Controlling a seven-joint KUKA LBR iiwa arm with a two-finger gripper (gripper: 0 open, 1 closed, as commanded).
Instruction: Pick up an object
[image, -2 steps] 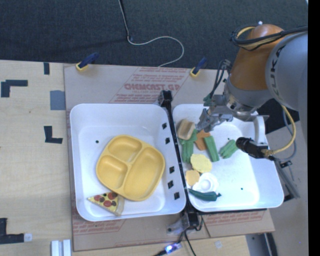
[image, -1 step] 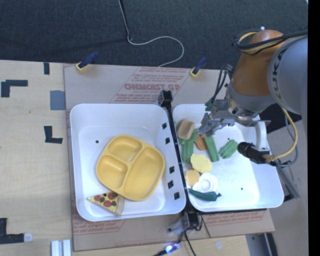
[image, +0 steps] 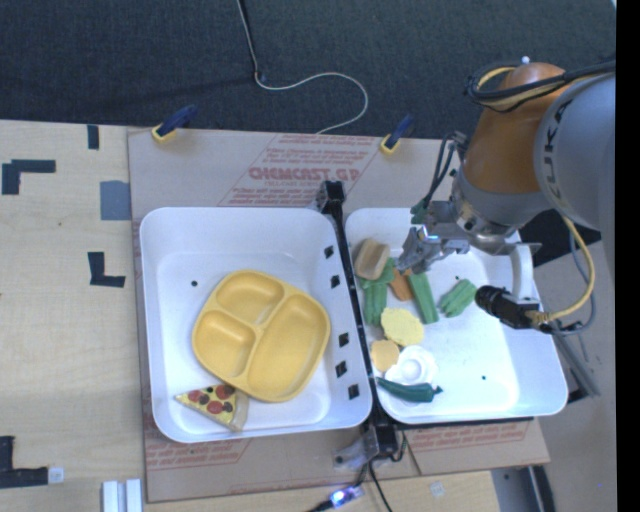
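Toy food fills the left half of the right bin (image: 530, 390): a tan bread-like piece (image: 370, 257) near its far left corner, green pods (image: 375, 298), an orange piece (image: 400, 287), a long green piece (image: 422, 296), another green one (image: 458, 296), a yellow round (image: 402, 325) and a white-and-teal item (image: 412, 368) toward the near edge. The gripper (image: 420, 250) hangs over the cluster's far end, just above the orange and long green pieces; how its fingers stand I cannot tell. These look like light, rigid, smooth plastic shapes, likely to skid or roll if pinched off-centre. The long green piece seems best taken across its narrow middle. Neighbours lie touching, so crowding could spoil a grasp.
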